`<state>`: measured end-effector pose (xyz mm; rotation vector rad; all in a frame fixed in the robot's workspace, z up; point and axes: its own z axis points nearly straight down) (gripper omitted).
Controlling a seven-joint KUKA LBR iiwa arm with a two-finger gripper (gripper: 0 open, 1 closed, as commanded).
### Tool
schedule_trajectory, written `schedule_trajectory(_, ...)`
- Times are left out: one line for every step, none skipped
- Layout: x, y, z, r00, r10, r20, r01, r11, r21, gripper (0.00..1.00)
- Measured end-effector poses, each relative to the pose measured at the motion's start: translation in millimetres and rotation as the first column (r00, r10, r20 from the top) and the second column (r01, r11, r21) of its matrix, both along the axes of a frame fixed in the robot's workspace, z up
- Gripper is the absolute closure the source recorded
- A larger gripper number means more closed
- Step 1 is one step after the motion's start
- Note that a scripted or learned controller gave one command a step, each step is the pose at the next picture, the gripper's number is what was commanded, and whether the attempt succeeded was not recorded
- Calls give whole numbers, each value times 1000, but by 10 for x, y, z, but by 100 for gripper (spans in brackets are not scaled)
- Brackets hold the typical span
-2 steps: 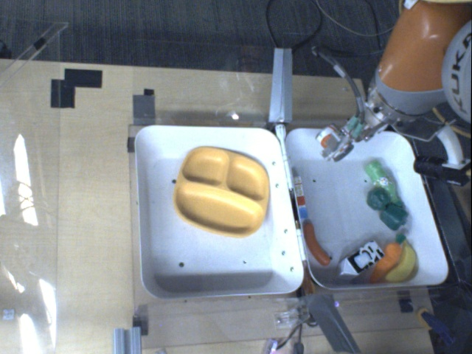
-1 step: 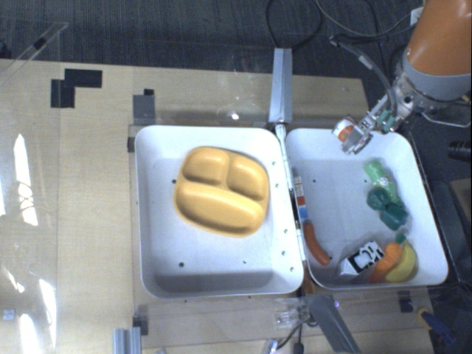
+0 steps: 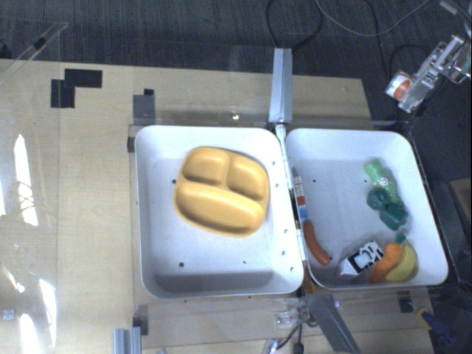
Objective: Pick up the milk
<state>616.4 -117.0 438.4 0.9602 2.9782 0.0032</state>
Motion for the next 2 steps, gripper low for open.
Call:
schedule_trajectory(16,14,130,1000,6,11,-6,1000,-2,100)
schedule_trajectory(31,27,262,1000,11,22,-11,1000,-5,100)
